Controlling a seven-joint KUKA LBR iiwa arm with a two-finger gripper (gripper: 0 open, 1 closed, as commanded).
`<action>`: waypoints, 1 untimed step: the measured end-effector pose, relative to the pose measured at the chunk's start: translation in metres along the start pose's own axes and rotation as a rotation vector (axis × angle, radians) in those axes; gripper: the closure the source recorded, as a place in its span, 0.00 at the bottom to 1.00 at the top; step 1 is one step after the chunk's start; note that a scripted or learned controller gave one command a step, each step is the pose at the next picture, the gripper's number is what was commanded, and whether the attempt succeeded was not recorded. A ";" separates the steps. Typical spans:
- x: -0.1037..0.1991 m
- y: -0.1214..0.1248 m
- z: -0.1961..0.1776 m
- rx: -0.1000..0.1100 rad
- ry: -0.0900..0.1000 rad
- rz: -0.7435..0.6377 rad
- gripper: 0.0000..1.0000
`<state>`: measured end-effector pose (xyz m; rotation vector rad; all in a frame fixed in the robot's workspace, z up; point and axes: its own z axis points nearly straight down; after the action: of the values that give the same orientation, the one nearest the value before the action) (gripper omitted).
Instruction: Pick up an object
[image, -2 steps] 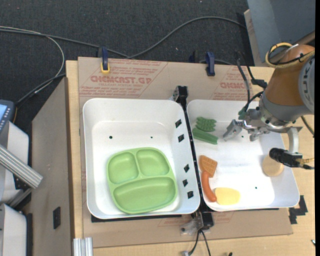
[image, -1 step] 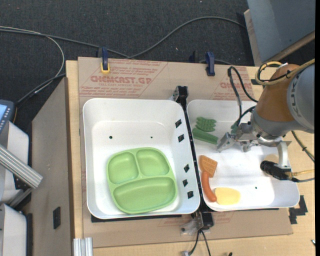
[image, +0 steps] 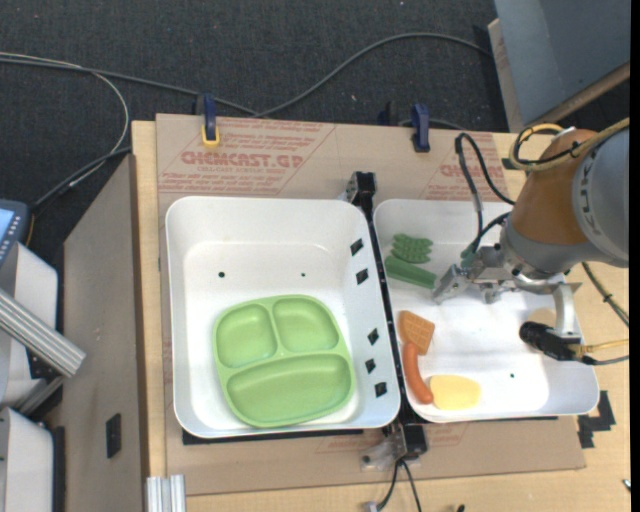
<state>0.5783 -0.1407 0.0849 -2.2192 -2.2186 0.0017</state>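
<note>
With the gripper (image: 447, 287) spread and empty over the right white bin (image: 530, 400), just beside the ridged green plastic piece (image: 409, 260) near its far-left corner, centre before closing (a judgement).

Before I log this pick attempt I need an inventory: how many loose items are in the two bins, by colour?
Green: 2, the divided plate and the ridged toy vegetable
Orange: 2, the wedge and the sausage
Yellow: 1, the flat piece
Total: 5
</note>
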 end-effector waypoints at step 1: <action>0.001 0.001 -0.011 -0.002 0.001 0.000 1.00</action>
<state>0.5792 -0.1401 0.0962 -2.2196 -2.2199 -0.0019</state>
